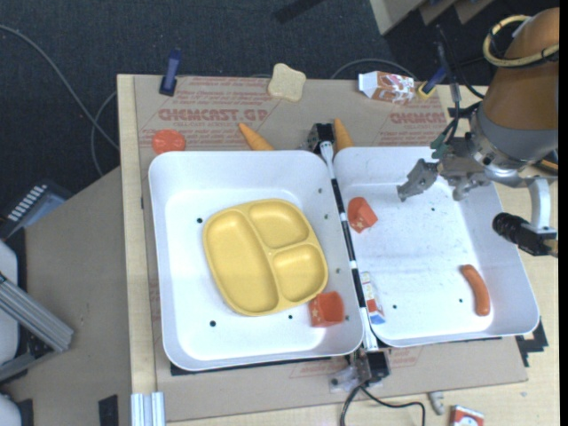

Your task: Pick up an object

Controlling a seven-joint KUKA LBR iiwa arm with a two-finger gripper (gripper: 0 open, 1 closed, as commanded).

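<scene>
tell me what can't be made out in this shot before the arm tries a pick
- Gripper, camera view: seen from above and blurred, so whether its fingers are open or shut can't be told.
- Carton beyond the right bin: print too small to read.
- Small packet at the seam between the bins: label too small to read.
- Red item: cut off by the bottom edge.
</scene>
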